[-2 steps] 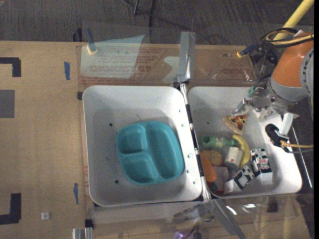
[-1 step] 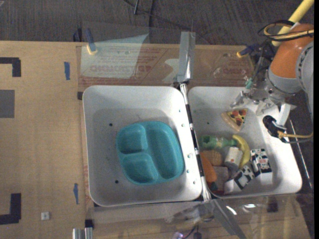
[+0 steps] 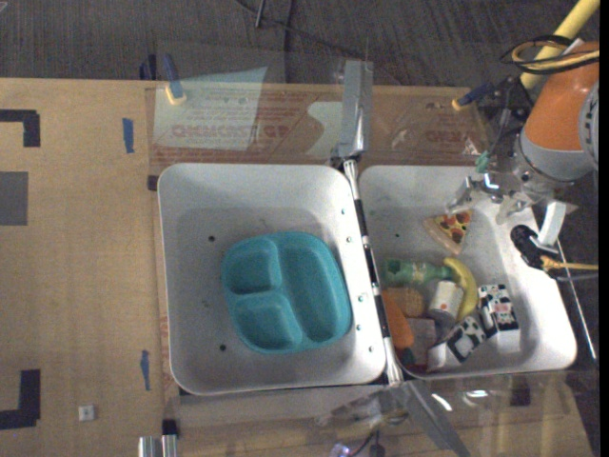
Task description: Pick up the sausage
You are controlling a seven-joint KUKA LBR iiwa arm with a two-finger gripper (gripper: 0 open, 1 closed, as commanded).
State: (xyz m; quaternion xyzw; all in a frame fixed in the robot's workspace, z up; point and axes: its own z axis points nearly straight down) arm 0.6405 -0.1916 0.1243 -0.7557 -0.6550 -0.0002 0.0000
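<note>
Near corner, right bin: you find the toy groceries heaped here, against the near wall and the divider, as if they had slid together.
Sausage: your target looks to be the orange-red stick lying along the divider, though at this size you can't be sure of it. It is pressed to the wall on one side and touches a dark piece on the other.
What crowds it: a round cookie sits just beyond its far end, a small can beside that, and two black-and-white cartons lie near the heap. You have little free room on either flank, so a straight drop risks clipping the wall or a neighbour.
Mid bin: a green bottle and a banana lie between the target and the arm's side.
Left bin: a teal divided tray rests alone, out of your way.
Far end, right bin: a pizza slice lies apart from the heap.
Pincer: it hangs just beyond the pizza slice, well apart from the sausage, carrying nothing that you can see. Released or clenched, you cannot tell.
Arm: its orange band shows at the far right.
Desk: bare board, beyond the bins.
</note>
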